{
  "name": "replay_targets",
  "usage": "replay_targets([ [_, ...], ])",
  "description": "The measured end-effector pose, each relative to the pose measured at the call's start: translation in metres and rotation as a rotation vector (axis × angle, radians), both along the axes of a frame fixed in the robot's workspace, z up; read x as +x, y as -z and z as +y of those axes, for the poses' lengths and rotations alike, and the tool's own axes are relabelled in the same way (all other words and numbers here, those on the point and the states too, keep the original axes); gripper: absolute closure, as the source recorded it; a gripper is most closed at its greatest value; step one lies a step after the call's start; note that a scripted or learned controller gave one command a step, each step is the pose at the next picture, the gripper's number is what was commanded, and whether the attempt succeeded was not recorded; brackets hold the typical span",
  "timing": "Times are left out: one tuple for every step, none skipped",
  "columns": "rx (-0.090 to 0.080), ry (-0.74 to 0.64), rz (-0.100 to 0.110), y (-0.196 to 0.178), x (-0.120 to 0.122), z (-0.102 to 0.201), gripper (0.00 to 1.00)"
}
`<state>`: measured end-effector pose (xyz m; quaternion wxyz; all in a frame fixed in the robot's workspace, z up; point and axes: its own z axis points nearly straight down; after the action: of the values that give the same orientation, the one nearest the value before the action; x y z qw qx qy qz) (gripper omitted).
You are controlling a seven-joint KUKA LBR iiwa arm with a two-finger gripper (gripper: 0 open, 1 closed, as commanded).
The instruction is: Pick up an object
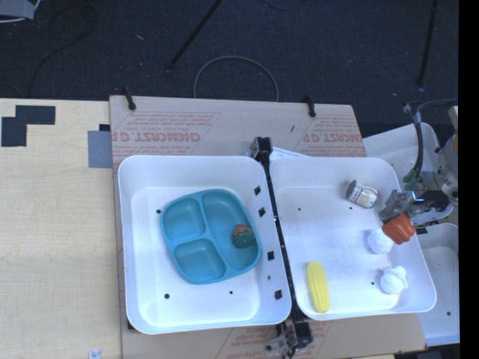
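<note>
On the cardboard sheet (224, 129) behind the two white bins (194, 172) we read red printing, upside down, roughly "CHEMCAST GP", repeated toward its right end.

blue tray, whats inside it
One small round green and reddish object sits in the right compartment of the blue tray. The other compartments show bare blue. Whatever lies beneath that object is covered.
</note>
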<state>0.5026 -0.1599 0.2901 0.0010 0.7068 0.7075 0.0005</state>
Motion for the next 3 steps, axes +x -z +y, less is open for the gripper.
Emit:
replay_targets([
  [0.003,-0.003,0.005,0.012,0.009,0.057,1.0],
  [0.003,-0.003,0.006,0.015,0.0,0.107,1.0],
  [0.003,-0.003,0.007,0.021,0.007,0.157,1.0],
])
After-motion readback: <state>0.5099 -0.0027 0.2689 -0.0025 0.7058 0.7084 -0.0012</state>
